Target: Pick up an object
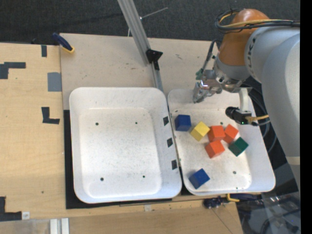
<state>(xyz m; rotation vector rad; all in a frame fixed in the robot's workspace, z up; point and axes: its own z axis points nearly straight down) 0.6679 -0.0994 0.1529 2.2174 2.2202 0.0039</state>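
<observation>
Blue cube (183,122) lies near gripper (199,97), seemingly just below it.

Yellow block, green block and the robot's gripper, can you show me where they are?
yellow block (200,131): camera view, on its top face.
green block (238,146): camera view, on its top face.
gripper (199,98): camera view, at its tip, above the right bin's far edge.

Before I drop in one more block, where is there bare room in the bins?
The left bin is bare all over. In the right bin, free floor lies between the front blue block and the green block. The middle is crowded: yellow block, orange blocks, rear blue block. The claw hangs over the rear rim.
</observation>
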